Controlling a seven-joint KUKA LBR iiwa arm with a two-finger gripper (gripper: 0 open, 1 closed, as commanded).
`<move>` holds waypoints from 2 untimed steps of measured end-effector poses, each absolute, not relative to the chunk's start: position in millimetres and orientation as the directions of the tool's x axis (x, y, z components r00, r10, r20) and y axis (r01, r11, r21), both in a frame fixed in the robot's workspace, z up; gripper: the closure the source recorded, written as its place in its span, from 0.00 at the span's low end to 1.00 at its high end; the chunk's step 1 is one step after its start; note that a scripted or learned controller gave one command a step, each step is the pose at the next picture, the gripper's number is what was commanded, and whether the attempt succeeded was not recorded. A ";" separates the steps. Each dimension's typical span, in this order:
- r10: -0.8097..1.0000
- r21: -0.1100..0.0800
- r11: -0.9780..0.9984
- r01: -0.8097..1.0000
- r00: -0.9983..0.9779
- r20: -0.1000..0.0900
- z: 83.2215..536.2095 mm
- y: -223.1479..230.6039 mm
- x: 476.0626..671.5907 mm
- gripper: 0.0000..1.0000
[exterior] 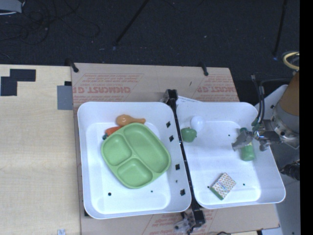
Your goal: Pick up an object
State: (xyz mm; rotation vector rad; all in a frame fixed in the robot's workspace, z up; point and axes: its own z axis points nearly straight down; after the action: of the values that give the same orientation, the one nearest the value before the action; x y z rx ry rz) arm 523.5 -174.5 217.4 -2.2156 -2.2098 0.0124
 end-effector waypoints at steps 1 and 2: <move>1.000 -0.001 0.000 1.000 0.000 0.000 224.0 -174.8 526.2 0.00; 1.000 -0.007 -0.001 1.000 0.001 0.002 179.8 -176.8 527.8 0.00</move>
State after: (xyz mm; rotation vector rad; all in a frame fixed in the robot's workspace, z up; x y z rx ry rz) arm 527.8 -176.8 179.8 -2.2174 -2.2162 0.0061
